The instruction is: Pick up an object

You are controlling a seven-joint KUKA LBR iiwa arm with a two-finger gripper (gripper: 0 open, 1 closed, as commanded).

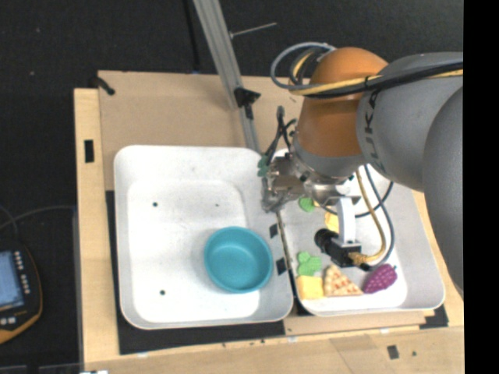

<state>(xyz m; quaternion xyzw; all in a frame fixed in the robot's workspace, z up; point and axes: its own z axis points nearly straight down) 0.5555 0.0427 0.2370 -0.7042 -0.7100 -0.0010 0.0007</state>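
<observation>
My gripper (277, 190) hangs over the left edge of the right bin (425, 283), close to the wall between the two bins. The arm's orange band and grey wrist cover much of that bin. At the bin's near end lie a green toy (309, 263), a yellow block (310, 288), a pizza slice (340, 282) and a purple grape bunch (380, 277). A small green piece (306, 204) and a yellow piece (333, 221) peek out just under the wrist. In the left bin (156, 178) a teal bowl (237, 259) sits at the near right corner.
A grey metal pole (222, 49) slants up from behind the bins. The bins rest on a brown board (156, 107). A handheld controller (14, 283) lies off the bench at the far left.
</observation>
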